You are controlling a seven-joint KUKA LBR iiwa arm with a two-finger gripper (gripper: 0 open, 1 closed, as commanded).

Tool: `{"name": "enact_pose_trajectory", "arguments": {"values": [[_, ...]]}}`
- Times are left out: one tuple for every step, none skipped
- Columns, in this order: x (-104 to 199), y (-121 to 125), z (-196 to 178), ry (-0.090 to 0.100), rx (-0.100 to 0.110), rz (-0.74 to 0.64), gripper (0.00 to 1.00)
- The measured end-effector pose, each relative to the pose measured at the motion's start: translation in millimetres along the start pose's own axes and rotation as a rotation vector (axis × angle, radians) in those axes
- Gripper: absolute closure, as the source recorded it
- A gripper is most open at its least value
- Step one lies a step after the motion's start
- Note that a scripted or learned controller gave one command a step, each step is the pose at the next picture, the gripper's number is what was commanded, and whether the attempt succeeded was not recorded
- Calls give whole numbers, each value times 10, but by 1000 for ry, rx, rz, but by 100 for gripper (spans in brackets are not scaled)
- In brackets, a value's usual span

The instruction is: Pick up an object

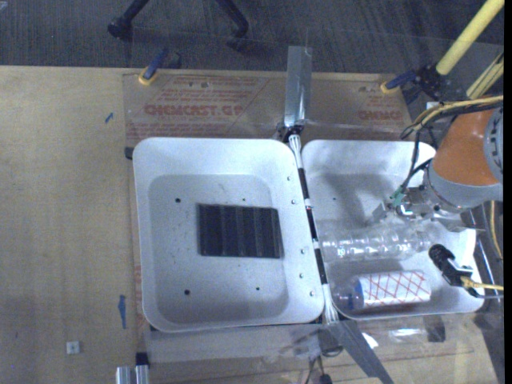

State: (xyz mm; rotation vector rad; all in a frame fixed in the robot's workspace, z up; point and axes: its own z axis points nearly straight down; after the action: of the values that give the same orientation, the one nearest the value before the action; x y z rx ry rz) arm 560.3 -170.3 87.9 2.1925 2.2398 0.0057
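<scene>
A black ribbed rectangular pad [240,230] lies flat in the middle of the left bin [160,174]. In the right bin [344,162], a clear plastic bottle [372,246] lies on its side across the middle. A cylinder with a red-and-white lattice pattern and a bluish end [390,288] lies nearer the front wall. My gripper [398,206] hangs low over the right bin, just above the right end of the clear bottle, under the orange-banded wrist. Whether it touches the bottle is unclear.
The two bins stand side by side on a wooden bench, divided by a narrow ridge [308,214]. A clear sheet with red lettering [192,109] lies behind them. Yellow-handled clamps [152,69] sit at the back edge.
</scene>
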Motion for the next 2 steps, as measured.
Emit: {"name": "enact_pose_trajectory", "arguments": {"values": [[-257,223,7,0,0,-53,0],[-91,1067,17,0,8,-280,0]]}}
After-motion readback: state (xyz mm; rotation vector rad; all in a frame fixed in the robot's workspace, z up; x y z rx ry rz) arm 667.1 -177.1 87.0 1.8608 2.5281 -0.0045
